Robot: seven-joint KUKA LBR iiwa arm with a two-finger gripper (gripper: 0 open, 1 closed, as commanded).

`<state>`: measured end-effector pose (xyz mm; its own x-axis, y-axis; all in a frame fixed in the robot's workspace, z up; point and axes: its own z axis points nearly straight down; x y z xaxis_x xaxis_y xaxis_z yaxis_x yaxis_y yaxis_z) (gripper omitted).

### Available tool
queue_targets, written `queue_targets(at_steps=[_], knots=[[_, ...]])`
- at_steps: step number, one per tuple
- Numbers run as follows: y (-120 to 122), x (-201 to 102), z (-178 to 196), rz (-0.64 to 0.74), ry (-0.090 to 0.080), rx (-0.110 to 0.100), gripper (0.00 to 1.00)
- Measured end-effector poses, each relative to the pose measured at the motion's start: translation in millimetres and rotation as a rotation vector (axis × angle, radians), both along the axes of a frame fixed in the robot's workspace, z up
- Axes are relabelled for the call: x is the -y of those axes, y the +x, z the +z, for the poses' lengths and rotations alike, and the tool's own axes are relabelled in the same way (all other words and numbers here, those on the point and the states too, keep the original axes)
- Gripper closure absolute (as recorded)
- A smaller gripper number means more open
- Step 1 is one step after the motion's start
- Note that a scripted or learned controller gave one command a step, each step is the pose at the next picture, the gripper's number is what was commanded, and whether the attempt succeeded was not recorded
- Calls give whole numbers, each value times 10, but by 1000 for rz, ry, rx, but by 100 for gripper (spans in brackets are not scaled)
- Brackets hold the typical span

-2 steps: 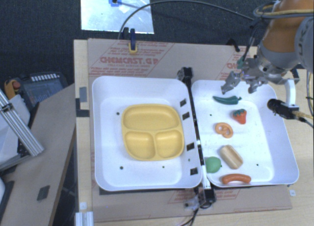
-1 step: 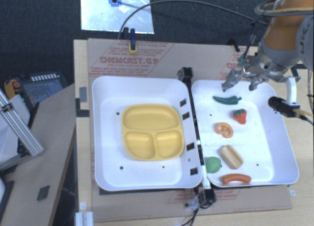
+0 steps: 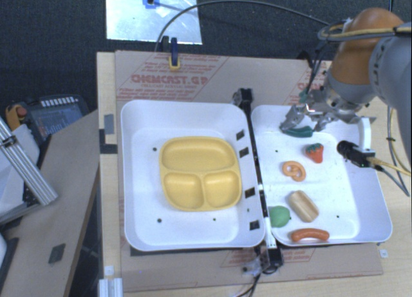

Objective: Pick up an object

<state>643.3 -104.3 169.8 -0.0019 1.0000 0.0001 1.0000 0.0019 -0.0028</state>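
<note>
Job not done yet: nothing lifted.

Near edge of right bin (image 3: pixel 376 225): red sausage (image 3: pixel 309 235), green ball (image 3: pixel 279 215), hot dog bun (image 3: pixel 303 205). Middle: pretzel (image 3: pixel 294 171), strawberry (image 3: pixel 315 153).

Far edge: gripper (image 3: pixel 302 119) low over teal thing (image 3: pixel 299 131), flat, curved, partly hidden. Open or closed: cannot tell.

Left bin (image 3: pixel 138 160): yellow tray (image 3: pixel 196 173).

Bench (image 3: pixel 106 180), tan, topped with printed cardboard sheet (image 3: pixel 193 76). Directly on the sheet: left white bin (image 3: pixel 138 160) and right white bin (image 3: pixel 367 205), side by side, touching at a black-clipped seam.
</note>
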Motion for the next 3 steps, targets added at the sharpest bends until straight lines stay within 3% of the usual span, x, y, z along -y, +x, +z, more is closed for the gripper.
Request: queue_targets(at_steps=[1,2,3], knots=[[12,97,-554,-1,-1,1,0],[16,92,-864,-1,0,2,0],[32,95,-732,-1,-1,8,100]])
